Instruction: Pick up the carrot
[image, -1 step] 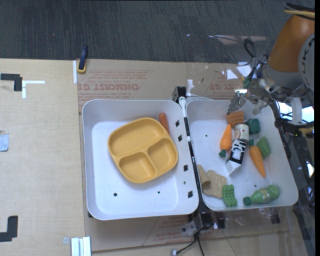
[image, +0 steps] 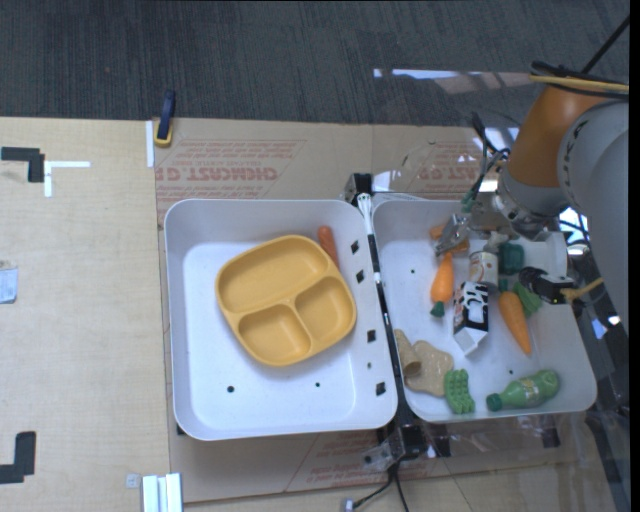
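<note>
Two shallow white bins are seen side by side on the counter (image: 80, 350). In the left bin (image: 190, 400) a yellow divided plate (image: 285, 300) is laid at a slant, and a small orange-red piece (image: 326, 240) is seen just beyond the plate's far edge, against the bin's back wall. In the right bin (image: 570, 390) several things are gathered. A carrot (image: 442, 281) is found near the bin's middle, its green end toward the near side, and a second carrot (image: 515, 320) is laid to its right, pointing toward the near right corner. Between the two a small black-and-white carton (image: 471, 312) is set, with a pale small container (image: 484, 268) just behind it. A tan flat toy (image: 424, 364) is placed at the near left, a green knobbly piece (image: 459, 391) just beside it, and a green bottle-shaped toy (image: 524, 390) along the near edge. The arm (image: 560, 140) is brought in from the right over the bin's far part. The gripper (image: 457, 232) is held just above the upper end of the first carrot; whether it is open or closed cannot be told, and no object is seen held in it.
</note>
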